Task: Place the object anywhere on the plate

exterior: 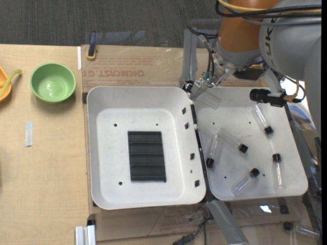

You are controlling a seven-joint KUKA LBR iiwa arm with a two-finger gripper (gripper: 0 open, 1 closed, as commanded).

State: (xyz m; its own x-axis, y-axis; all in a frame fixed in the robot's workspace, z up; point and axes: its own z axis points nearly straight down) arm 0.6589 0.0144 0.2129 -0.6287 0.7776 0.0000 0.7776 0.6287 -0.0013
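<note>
A black ridged plate (147, 156) lies flat in the middle of the left white bin (102, 137). Several clear tubes with black caps lie scattered in the right white bin (296, 157), among them one (262, 120) at the upper right, one (213, 148) at the left and one (244, 181) near the front. My gripper (195, 88) hangs over the far left corner of the right bin, close to the wall between the bins. A pale clear piece (207, 100) lies just below it, and I cannot tell whether it is touched.
On the wooden bench left of the bins stand a green bowl (53, 82), an orange item (4, 83) at the edge, and a small grey strip (28, 134). Cardboard (133, 68) lies under the bins. The arm's orange band (248, 14) looms above the right bin.
</note>
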